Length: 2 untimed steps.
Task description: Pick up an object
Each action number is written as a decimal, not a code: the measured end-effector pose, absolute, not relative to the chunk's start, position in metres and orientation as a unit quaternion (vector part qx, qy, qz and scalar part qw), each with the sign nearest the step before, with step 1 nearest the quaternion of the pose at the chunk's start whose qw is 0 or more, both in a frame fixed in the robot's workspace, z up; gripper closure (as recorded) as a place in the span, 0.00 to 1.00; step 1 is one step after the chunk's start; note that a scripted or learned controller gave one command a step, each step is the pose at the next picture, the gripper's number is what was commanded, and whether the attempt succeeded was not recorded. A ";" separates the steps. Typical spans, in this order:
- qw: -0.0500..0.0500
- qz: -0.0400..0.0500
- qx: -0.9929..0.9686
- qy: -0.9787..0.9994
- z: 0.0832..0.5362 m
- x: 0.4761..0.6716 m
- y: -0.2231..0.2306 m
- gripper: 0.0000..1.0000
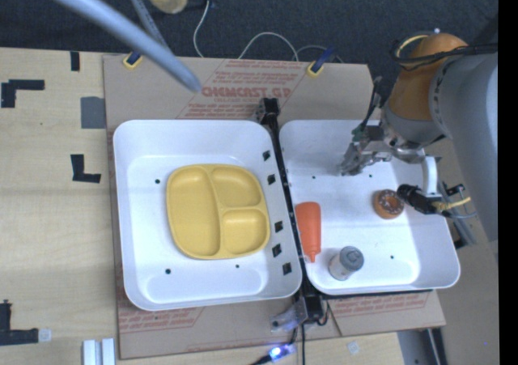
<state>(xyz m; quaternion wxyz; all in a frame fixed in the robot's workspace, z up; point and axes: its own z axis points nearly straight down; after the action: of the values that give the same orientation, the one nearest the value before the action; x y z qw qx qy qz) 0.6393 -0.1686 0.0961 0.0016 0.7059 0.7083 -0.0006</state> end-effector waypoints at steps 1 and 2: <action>0.002 0.001 0.707 0.707 0.157 0.640 -0.175 1.00; 0.001 0.001 0.706 0.708 0.199 0.642 -0.178 1.00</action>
<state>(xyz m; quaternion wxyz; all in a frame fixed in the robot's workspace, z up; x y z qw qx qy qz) 0.6421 -0.1776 0.1988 0.0006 0.7064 0.7078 0.0006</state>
